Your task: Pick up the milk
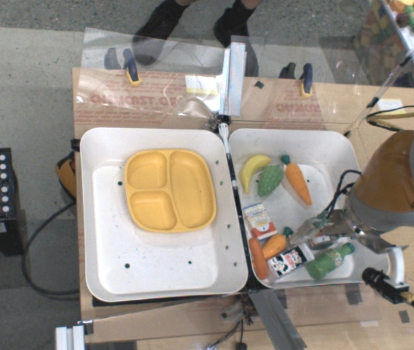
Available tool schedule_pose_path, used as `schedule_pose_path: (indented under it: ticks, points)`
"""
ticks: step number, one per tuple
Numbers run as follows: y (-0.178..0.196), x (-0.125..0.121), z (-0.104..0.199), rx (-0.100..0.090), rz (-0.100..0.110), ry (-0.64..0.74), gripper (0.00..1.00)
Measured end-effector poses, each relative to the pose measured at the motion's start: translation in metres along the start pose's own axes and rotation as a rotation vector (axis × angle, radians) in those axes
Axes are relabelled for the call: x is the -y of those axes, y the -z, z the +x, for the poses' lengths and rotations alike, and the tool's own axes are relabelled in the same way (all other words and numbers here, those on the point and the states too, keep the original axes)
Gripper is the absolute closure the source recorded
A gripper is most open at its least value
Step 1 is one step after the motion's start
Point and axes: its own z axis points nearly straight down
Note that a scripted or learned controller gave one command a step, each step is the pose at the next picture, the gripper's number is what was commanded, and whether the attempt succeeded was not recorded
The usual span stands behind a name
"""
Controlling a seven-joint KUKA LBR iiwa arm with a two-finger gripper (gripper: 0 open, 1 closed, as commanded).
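the arm [393, 188] enters from the right edge of the frame and reaches into the lower right part of the right bin [338, 146]. the claw [322, 232] sits low in that bin, just above and right of the milk [288, 261]; whether it is wide or narrow cannot be told from this view, and nothing is seen between its tips.

the milk, a small carton with a black and white print, lies on its side near the bottom edge of the right bin. a green bottle [329, 262] lies just right of it. an orange carrot [274, 246] lies just above and left of the milk. a small white and red carton [259, 219] lies above that. in the upper part of the same bin are a banana [252, 170], a green vegetable [270, 179] and a second carrot [298, 184].

the left bin [105, 217] holds a yellow divided plate [170, 189]. both bins rest on the surface [156, 97].
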Motion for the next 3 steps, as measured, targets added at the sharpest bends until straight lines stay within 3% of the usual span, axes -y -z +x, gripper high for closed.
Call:
schedule_pose_path:
  ticks: [1, 3]
  points:
    - [0.032, -0.022, 0.040, -0.001, 0.001, 0.397, 0.00]
    - [0.013, -0.021, 0.064, 0.012, -0.035, 0.354, 0.00]
